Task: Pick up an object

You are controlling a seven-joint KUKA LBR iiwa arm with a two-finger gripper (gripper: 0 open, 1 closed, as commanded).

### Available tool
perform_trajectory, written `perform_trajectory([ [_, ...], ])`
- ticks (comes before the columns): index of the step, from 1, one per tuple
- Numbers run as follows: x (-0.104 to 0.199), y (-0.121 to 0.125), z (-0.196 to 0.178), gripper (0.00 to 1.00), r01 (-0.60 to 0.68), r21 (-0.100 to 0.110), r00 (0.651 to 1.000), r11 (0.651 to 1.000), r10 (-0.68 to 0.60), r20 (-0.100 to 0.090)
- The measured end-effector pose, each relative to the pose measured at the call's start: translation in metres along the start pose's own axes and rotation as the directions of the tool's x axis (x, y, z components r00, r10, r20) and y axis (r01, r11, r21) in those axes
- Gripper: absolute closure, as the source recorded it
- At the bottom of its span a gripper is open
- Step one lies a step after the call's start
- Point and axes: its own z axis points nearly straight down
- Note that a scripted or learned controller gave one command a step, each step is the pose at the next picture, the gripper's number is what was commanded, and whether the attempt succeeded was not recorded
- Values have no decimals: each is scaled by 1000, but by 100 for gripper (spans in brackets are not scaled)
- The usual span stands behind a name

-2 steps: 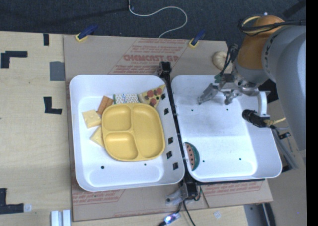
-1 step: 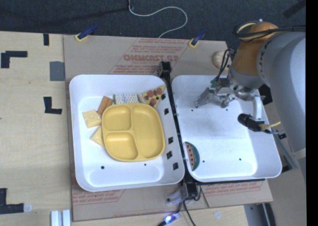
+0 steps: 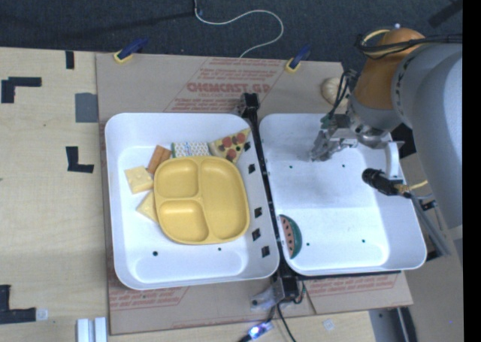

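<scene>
The task names no one thing, so several loose objects count. A yellow divided plate (image 3: pixel 201 199) lies in the middle of the left bin (image 3: pixel 120 183), with three compartments facing up. Tucked at its left edge are pale yellow cheese-like pieces (image 3: pixel 139 180), and a thin orange-brown piece (image 3: pixel 158 158) sits just beyond them. Along the plate's far edge lies a speckled flat piece (image 3: pixel 191 149), and to its right a toy pizza slice (image 3: pixel 232 145) rests close to the bin's right wall. A watermelon slice (image 3: pixel 290 234) lies in the right bin (image 3: pixel 391 250), against its left wall toward the near end, well apart from everything else.

The gripper (image 3: pixel 325 149) hangs over the far part of the right bin, its metal fingers pointing down and to the left toward the white floor. How far the jaws are parted cannot be told from this slant, and nothing is seen between them. The watermelon slice is well away from it, nearer and to the left.

Above the gripper the arm (image 3: pixel 432 130) comes in from the right, grey with its orange band (image 3: pixel 379 70) at the far side. The two bins stand touching side by side on a cardboard sheet (image 3: pixel 218 85) that lies on the bench (image 3: pixel 45 205). A thin white cable (image 3: pixel 248 21) loops over the dark floor beyond.
</scene>
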Motion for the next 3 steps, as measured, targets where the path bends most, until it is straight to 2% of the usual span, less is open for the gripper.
perform_trajectory([
  [1,-7,0,-47,100,-3,-3,1000,1000,3,-2],
  [2,-9,0,-110,100,-3,-5,1000,1000,3,-1],
  [3,-9,0,-131,100,-3,-1,1000,1000,3,-2],
])
